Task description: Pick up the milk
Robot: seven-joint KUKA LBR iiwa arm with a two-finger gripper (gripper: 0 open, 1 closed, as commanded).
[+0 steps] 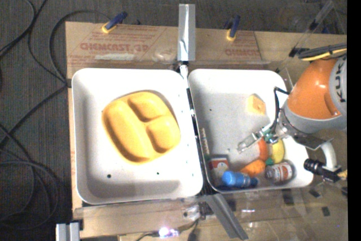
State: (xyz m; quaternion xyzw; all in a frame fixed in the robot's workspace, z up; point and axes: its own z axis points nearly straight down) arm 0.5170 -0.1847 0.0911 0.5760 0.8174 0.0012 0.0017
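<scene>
My gripper (254,141) hangs over the right bin (225,87), jaws' state unclear; the milk (218,165) sits crowded by a bottle (237,179) and carrot (254,167); I risk grabbing a neighbour.

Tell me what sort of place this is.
Most likely a robotics lab test bench: two white bins sit clamped on a board, loose cables trail over carpet, and the robot arm reaches over toy food and a yellow divided tray.
</scene>
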